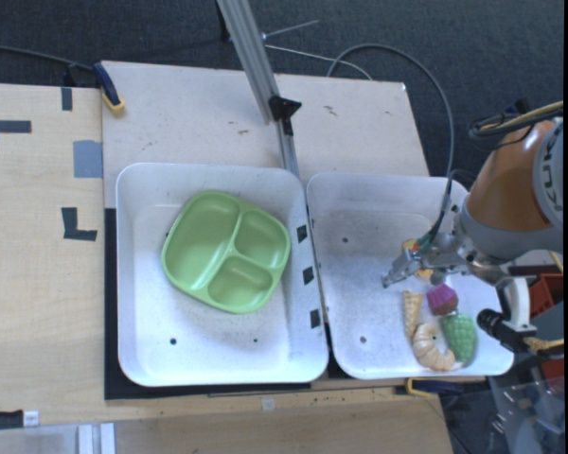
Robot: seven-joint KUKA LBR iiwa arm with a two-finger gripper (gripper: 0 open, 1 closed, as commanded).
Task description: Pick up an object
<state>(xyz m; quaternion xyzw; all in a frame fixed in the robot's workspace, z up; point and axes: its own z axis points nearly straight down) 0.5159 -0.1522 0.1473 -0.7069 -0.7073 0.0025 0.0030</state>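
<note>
Two white bins sit side by side on the bench. The left bin [142,253] has a green plate [226,251] in it, the kind with three compartments, lying flat and a bit skewed, roughly in the middle. The right bin [360,216] has the small stuff, all bunched in the near right corner: a pale stick [412,312], a tan croissant [430,346] curled just below it, a purple bit [442,299], and a green piece [459,337] beside the croissant. They're touching or nearly so. The arm [511,192] comes in from the right with its orange band over the bin's right edge, and the gripper [404,268] is down low in the right bin, just up and left of that pile. Its tips point toward the bin's middle, and nothing is visibly between them. Whether they're apart or together I honestly can't tell. A metal pole [251,50] slants down from the top toward the seam between the bins.
</note>
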